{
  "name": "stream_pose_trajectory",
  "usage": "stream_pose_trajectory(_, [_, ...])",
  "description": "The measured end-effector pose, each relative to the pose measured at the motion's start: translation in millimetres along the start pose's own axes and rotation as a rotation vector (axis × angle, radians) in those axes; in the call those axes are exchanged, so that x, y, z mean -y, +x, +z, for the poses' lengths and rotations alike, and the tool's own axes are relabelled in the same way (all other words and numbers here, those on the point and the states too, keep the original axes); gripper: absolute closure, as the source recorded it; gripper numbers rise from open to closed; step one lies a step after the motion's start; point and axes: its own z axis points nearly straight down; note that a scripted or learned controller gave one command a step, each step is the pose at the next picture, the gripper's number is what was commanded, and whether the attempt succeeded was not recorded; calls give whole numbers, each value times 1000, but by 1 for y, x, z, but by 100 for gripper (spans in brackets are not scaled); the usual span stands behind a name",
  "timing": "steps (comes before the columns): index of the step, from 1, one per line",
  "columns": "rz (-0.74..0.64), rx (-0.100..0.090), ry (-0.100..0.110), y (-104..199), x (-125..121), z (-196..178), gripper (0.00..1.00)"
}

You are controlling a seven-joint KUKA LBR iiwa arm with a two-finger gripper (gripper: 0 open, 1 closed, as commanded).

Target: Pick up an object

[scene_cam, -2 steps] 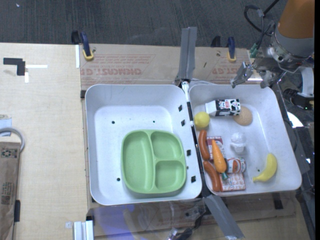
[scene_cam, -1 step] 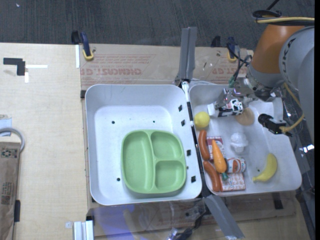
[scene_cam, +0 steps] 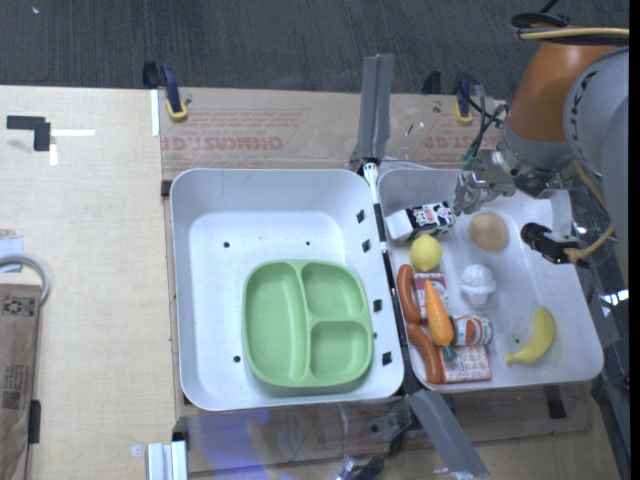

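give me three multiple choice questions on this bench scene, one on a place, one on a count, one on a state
1. Where does the green plastic divided tray lie?
A. in the left white bin
B. in the right white bin
C. on the wooden bench outside the bins

2. How many compartments does that tray have?
A. two
B. three
C. five

3. How does the yellow banana lie?
A. held up by the arm's gripper
B. loose on the floor of the right white bin
C. inside the green tray

Answers:
1. A, the tray sits on the floor of the left white bin.
2. B, one long section on the left and two smaller ones on the right.
3. B, it rests near the bin's front right corner, apart from the gripper at the back.
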Motion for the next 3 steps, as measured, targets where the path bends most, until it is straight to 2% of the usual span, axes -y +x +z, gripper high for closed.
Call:
stream_pose_trajectory(1, [0,0,0,0,0,0,0])
stream_pose_trajectory(2, [-53,-1,-13,4,-5,18,0])
stream_pose_trajectory(3, [89,0,-35,7,59,19,0])
